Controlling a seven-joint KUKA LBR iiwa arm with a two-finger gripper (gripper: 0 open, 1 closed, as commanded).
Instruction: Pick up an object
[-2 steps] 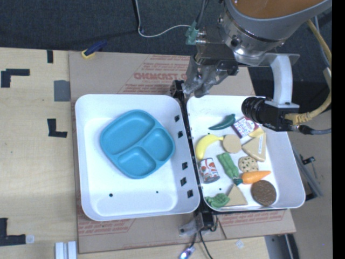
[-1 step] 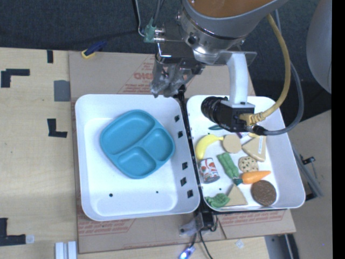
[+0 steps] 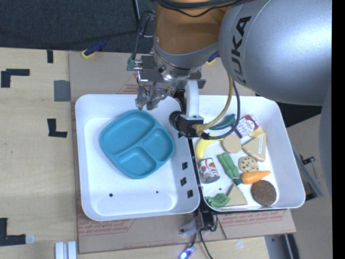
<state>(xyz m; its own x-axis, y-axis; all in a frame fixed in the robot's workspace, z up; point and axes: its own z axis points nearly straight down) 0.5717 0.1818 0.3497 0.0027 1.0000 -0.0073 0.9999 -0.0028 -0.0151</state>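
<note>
My gripper (image 3: 148, 100) hangs over the far edge of the left bin (image 3: 89, 161), just above the back rim of a blue divided plate (image 3: 137, 144) that lies flat in that bin. I see nothing held under the gripper. The right bin (image 3: 288, 150) holds several toy foods: a yellow banana (image 3: 204, 146), a small red and white can (image 3: 209, 170), a green cucumber (image 3: 229, 165), an orange carrot (image 3: 256, 176), a brown round patty (image 3: 264, 192), a cookie (image 3: 248, 163) and a cheese wedge (image 3: 259, 144). All of these lie right of the gripper.
The large grey and orange arm (image 3: 269, 31) covers the back of the right bin. A black part with a yellow cable (image 3: 186, 123) hangs over the wall between the bins. A red and white packet (image 3: 245, 127) lies at the right bin's back; a green leaf (image 3: 218, 200) at its front.
</note>
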